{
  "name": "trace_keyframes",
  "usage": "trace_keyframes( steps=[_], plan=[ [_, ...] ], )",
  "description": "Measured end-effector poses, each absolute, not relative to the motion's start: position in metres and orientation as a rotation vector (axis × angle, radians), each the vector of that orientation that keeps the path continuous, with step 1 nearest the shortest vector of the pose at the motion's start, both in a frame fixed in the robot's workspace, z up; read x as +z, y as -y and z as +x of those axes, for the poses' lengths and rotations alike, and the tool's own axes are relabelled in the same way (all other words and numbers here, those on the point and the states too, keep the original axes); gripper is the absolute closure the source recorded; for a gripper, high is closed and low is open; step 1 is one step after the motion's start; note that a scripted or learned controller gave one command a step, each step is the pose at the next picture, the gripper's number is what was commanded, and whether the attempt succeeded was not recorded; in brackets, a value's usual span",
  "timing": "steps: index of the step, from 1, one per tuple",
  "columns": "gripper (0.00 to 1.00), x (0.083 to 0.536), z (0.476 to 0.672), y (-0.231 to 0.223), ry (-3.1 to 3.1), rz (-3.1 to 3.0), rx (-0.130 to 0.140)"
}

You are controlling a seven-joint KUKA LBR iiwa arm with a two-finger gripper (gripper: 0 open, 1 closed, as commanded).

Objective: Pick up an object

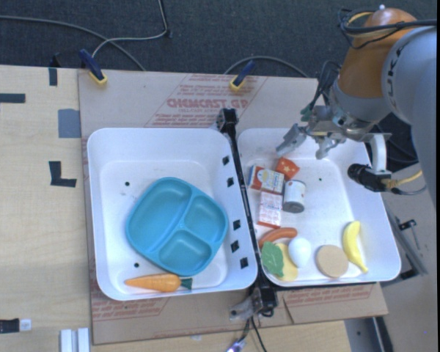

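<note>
My gripper (308, 147) hangs over the far end of the right bin (367, 196), its two fingers spread apart and nothing between them, so it is open. Just below its left finger (288, 143) lies a small orange carton (287, 169). Beside that are a white and red carton (267, 180) and a grey can (294, 195). Nearer the front of this bin lie a flat packet (270, 212), a red sausage (277, 235), a green item (270, 257), a white egg (300, 251), a tan round biscuit (331, 261) and a yellow banana (354, 246).
The left bin (106, 196) holds a blue divided plate (177, 226) and an orange carrot (156, 283) at its front edge. A black divider (235, 174) runs between the bins. The grey and orange arm (385, 57) fills the upper right.
</note>
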State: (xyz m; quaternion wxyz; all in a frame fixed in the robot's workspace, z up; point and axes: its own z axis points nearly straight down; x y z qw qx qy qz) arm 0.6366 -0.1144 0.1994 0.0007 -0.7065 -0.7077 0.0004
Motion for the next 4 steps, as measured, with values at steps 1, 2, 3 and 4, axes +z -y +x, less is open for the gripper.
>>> trace_keyframes(
  steps=[1, 2, 3, 4],
  plan=[
    [0.0, 0.122, 0.668, 0.109, 2.222, -2.217, 0.004],
    [0.0, 0.087, 0.67, 0.126, 2.229, -2.223, -0.005],
    [1.0, 0.097, 0.67, 0.126, 2.231, -2.222, -0.002],
    [0.0, 0.097, 0.67, 0.126, 2.231, -2.222, -0.001]
  ],
)
